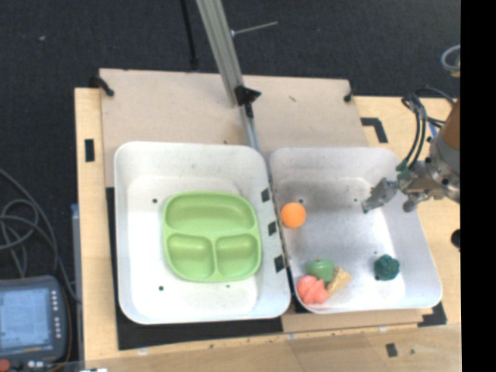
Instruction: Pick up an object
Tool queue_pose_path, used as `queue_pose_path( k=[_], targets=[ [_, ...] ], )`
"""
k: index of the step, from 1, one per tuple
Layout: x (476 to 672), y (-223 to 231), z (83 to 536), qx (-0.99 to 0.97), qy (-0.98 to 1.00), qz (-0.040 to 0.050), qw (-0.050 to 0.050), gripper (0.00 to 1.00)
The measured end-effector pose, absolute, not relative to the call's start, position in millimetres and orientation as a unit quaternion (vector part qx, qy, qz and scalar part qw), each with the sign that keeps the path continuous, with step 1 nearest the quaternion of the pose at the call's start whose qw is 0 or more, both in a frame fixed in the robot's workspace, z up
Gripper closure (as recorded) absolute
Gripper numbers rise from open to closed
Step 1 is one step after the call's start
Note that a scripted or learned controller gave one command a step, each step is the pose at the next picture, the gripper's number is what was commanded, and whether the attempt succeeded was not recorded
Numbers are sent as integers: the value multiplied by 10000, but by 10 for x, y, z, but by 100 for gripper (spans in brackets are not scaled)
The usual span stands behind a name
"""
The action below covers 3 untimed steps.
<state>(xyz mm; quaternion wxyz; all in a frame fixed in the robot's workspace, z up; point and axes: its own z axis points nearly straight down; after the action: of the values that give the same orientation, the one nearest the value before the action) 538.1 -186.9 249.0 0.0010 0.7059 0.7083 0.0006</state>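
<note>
Orange ball [293, 215] sits by the right bin's [350, 160] left wall; gripper [375, 198] state unclear.

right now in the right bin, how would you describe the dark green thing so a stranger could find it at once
Start at the right white bin, the one without the green divided tray. Follow its near edge toward the right corner: the dark green lump sits there alone on bare floor. It is darker and bluer than the bright green piece in the cluster with the pink object at the bin's left corner.

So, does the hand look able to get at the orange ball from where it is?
Probably yes: the orange ball sits alone on bare bin floor, and nothing lies between it and the hand hovering to its right.
</note>
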Motion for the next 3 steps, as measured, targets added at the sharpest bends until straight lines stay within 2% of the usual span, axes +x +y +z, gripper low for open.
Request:
queue_pose_path(
  k=[1,3],
  targets=[
    [5382,-1869,2490,7063,7080,9,9,0],
    [5347,-1882,1641,7073,7069,-15,-7,0]
  ],
)
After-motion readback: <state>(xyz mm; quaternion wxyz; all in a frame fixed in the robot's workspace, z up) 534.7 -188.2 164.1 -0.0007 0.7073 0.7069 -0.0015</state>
